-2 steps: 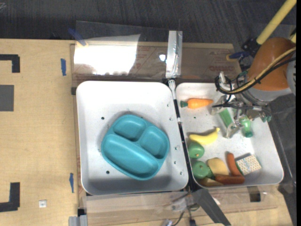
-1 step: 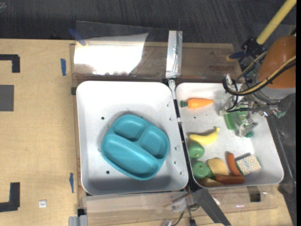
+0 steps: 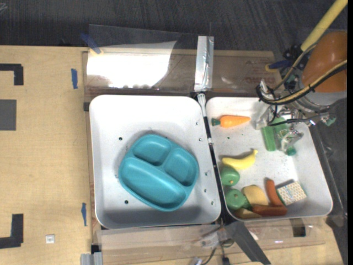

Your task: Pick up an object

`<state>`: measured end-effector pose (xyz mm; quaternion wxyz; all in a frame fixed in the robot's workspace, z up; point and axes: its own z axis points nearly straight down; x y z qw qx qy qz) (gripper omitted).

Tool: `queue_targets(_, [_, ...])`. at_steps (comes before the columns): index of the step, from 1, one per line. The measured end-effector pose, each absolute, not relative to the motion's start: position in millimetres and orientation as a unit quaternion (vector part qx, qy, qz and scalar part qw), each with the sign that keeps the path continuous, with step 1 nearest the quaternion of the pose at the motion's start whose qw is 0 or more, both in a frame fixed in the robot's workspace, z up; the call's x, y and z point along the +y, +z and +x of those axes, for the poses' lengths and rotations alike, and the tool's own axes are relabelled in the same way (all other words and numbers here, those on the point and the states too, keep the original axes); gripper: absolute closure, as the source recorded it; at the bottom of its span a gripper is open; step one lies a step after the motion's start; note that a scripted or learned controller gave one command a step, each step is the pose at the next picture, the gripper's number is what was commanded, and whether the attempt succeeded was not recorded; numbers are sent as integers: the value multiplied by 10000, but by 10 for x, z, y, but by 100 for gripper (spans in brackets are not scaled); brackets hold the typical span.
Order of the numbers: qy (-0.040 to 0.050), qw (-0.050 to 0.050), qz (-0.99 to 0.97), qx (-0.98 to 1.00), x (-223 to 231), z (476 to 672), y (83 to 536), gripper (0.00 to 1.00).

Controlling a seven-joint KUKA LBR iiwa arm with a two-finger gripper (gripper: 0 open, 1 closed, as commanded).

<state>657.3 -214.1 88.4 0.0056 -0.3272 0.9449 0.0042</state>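
Observation:
The right bin holds toy food. An orange carrot lies at its far left, a yellow banana below it, and a green fruit under the banana. Near the front sit a second green piece, a yellow lump, a red sausage and a checkered block. My gripper hangs over the bin's far right part, to the right of the carrot. Its green fingers stand apart and open, with only bin floor between them.
The left bin bears a teal divided plate. A ridge separates the two bins. Cables and the orange wrist band hang over the right bin's far right corner. Tan bench lies at the left.

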Motion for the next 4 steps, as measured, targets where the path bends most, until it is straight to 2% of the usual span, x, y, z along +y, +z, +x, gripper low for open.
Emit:
queue_targets(1, [-7, 112, -3275, 9448, -2152, 6605, 1027, 100])
queue_targets(2, [-26, 56, -4874, 8732, -2220, 6697, 1381, 100])
queue_targets(3, [-34, 72, -4388, 8985, -2231, 6698, 2117, 100])
queue_targets(4, [-9, 39, -6008, 7994, -1897, 6683, 2143, 100])
